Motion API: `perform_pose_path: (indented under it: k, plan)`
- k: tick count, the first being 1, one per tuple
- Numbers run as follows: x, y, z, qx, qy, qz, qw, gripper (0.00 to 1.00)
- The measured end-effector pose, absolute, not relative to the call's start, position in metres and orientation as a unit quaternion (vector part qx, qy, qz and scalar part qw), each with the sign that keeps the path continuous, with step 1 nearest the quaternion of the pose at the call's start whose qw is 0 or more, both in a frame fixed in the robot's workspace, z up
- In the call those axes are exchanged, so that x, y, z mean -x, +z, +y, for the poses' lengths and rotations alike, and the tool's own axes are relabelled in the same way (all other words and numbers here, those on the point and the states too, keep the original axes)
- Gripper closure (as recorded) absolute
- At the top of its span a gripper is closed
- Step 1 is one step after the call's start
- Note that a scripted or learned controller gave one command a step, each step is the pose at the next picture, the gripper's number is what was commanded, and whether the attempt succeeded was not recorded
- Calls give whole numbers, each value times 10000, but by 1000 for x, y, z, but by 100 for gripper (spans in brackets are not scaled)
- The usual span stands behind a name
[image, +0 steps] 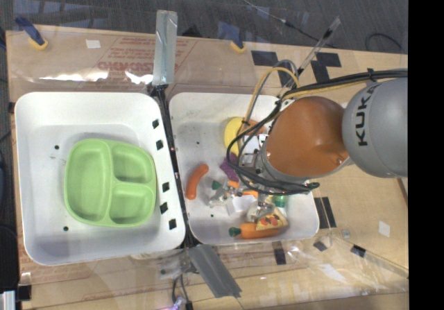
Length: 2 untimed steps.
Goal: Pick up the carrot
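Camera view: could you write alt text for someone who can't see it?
A grey robot arm reaches into the right white bin over scattered toy food, including a carrot near its front edge. The left bin holds a green divided plate.

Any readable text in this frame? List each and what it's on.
"KUK": black letters running sideways on the grey arm housing, right side; the rest of the word is cut off.
Reddish print on the cardboard under plastic, above the left bin: too faint and blurred to read.
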<state>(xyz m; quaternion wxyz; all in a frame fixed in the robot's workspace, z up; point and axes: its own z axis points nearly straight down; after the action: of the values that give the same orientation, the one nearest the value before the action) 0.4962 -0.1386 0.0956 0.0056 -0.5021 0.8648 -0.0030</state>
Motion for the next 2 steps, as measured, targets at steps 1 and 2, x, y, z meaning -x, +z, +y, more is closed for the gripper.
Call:
perform_pose_path:
  k: [1,2]
  plan:
    - [-496,105,-136,5054,-18,8629,54,100]
    - [-478,194,-63,4174,-8,9087,27,100]
